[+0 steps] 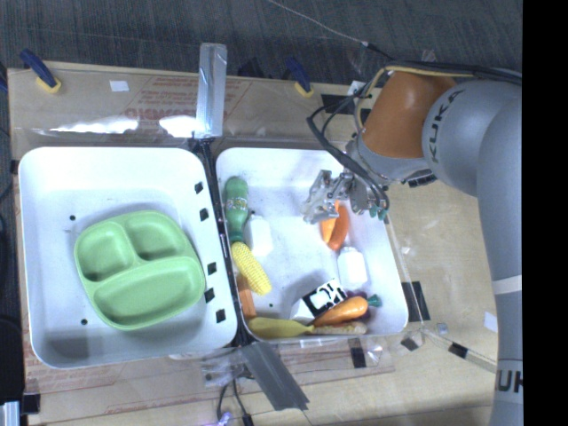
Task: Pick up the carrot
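Both white bins [53, 193] look like smooth, faintly glossy plastic. The green divided plate [138, 266] is matt plastic. The carrot [335, 225], the corn cob [250, 267] and the green bottle [235, 201] have a plastic toy sheen. The gripper [327, 198] is bare grey metal. The arm [479, 140] has a smooth painted shell, its orange band [399, 114] glossy. The bench [133, 105] looks like cardboard under clear film.

There were two white bins [35, 238] on the desk [444, 238]. One green divided plate [138, 269] lay in the left one. The right bin held two carrots [335, 229], one corn cob [250, 267], one banana [277, 327], one green bottle [235, 202] and two small white objects [351, 267].
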Controlling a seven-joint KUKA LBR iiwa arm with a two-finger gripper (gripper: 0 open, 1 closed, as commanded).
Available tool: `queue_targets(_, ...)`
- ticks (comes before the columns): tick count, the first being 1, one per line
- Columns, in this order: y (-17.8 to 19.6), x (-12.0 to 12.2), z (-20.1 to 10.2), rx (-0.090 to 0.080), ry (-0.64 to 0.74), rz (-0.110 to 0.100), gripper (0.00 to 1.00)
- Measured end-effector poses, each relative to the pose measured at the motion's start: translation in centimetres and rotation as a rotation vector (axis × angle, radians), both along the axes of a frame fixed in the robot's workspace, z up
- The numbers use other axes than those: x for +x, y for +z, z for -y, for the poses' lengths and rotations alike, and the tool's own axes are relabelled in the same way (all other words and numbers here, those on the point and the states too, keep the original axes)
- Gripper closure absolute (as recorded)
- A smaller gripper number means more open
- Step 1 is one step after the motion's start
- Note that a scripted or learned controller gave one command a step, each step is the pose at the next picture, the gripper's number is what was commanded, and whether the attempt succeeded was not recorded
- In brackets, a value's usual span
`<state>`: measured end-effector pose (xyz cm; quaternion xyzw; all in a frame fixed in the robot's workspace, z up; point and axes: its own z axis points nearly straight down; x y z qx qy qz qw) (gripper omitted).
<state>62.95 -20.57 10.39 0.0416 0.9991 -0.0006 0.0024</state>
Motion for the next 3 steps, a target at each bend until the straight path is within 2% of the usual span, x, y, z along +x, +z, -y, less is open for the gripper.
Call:
queue_targets(1,5.8,1.0,-8.3,0.003,-0.034,0.004,1.0)
queue_targets(2,5.5,0.8,-7.9,0.001,-0.039,-0.002,0.0)
queue_targets(3,-1.5,1.4,-3.2,0.002,0.036,-0.01,0.0)
